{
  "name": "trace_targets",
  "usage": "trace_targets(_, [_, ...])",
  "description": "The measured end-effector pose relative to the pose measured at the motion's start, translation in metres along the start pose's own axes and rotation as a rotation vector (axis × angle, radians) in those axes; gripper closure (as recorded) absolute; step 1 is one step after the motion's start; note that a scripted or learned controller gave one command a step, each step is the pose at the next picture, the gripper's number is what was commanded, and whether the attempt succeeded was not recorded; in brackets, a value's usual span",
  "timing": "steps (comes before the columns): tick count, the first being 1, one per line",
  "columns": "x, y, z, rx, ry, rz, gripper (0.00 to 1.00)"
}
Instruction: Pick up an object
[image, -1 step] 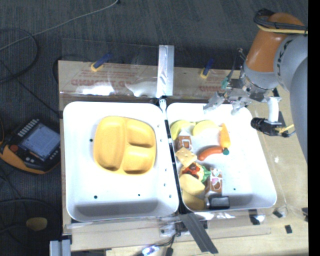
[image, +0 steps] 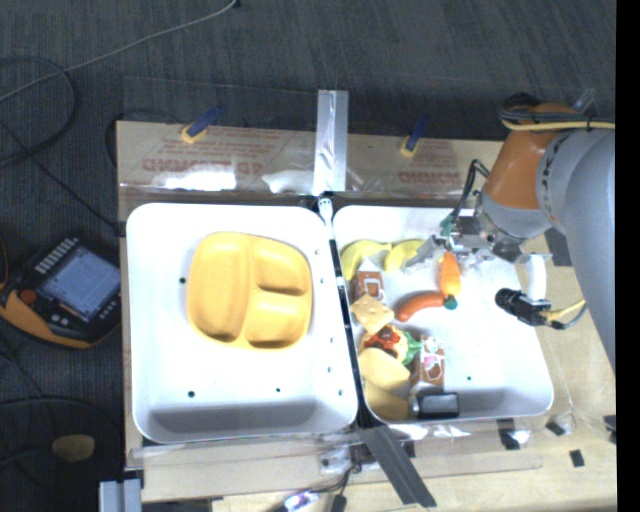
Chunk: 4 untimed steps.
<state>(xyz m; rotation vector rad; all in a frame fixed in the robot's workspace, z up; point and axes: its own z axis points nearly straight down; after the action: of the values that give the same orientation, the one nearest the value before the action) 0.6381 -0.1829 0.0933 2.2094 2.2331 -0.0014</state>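
Reaching into the right bin (image: 520, 380) from the right, with the hand (image: 452, 250) up near the back. Pinching the top of a small carrot (image: 450, 277), hanging tip down just over the bin floor. Looking partly done: grabbing finished, lifting clear still left. Sitting nearby: orange sausage toy (image: 418, 304), other play food.

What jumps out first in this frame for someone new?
The big yellow divided tray lying alone in the left bin. Next, the heap of toy food crowding the left side of the right bin, and the gripper over its upper part with an orange carrot right beneath it.
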Motion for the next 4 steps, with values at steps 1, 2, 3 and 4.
trace_targets(1, [0.027, 0.031, -0.030, 0.000, 0.000, -0.075, 0.00])
trace_targets(2, [0.011, 0.026, -0.049, 0.001, 0.000, -0.015, 0.00])
trace_targets(3, [0.003, 0.031, -0.099, 0.000, 0.000, -0.006, 0.00])
trace_targets(4, [0.013, 0.012, -0.001, 0.000, -0.001, -0.026, 0.00])
